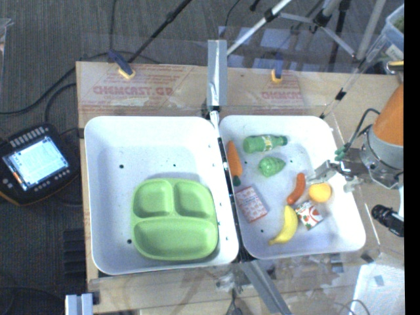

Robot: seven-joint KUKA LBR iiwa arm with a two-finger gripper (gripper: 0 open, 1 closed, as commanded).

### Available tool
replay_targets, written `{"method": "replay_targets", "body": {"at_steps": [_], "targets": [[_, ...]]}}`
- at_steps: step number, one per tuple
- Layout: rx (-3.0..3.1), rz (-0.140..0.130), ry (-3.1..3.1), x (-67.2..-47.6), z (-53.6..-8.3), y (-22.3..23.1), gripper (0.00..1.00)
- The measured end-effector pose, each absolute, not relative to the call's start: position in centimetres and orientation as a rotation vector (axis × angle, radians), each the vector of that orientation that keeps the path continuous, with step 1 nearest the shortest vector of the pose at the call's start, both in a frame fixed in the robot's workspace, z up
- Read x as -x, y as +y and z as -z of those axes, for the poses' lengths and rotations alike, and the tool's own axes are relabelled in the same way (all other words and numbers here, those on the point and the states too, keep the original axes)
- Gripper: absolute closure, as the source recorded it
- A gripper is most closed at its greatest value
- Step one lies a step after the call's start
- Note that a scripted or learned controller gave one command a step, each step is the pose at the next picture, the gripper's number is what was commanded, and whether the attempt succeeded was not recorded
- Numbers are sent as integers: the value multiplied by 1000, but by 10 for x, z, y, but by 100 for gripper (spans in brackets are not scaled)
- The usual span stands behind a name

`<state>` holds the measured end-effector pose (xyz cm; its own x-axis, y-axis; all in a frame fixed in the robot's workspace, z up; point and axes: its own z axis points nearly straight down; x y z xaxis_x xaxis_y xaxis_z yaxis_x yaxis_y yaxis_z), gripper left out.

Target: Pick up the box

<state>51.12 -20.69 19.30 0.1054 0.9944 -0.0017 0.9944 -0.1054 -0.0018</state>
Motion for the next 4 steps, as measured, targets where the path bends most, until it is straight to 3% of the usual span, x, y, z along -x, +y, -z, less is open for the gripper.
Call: {"method": "replay_targets", "body": {"at_steps": [1,2,3,4], "targets": [[2323,10,-2129,-487,-90,-169,0],[2235,11,-2225,-557,-90,-123,0],[2434,-4,-1984,-543,-132,-167,0],[2350,2,-2097,-588,-89,-139,0]]}}
